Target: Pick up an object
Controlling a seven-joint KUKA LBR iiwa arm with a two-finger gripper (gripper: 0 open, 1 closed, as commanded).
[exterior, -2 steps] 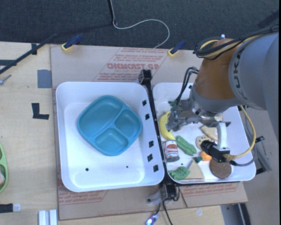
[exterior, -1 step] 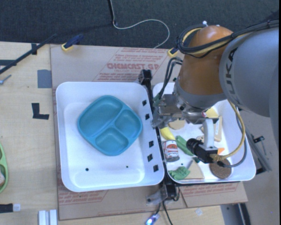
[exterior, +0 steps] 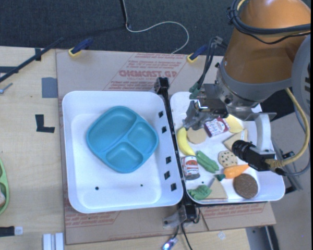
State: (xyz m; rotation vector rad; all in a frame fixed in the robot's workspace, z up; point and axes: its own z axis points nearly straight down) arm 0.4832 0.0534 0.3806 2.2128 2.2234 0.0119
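Camera view — gripper (exterior: 197, 117) above banana (exterior: 184, 141), right bin (exterior: 267, 194), blue plate (exterior: 122, 138) left.

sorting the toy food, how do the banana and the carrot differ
The banana is yellow; the carrot is orange. The banana curves along the right bin's left wall, running up-down; the carrot is straight and lies nearly left-right, lower and further right. Both lie loose in that bin.

The gripper (exterior: 198, 116) hangs low over the right bin (exterior: 266, 194), just above a banana (exterior: 184, 141) and other toy food. A blue plate (exterior: 122, 138) with three parts sits in the left bin (exterior: 75, 139).
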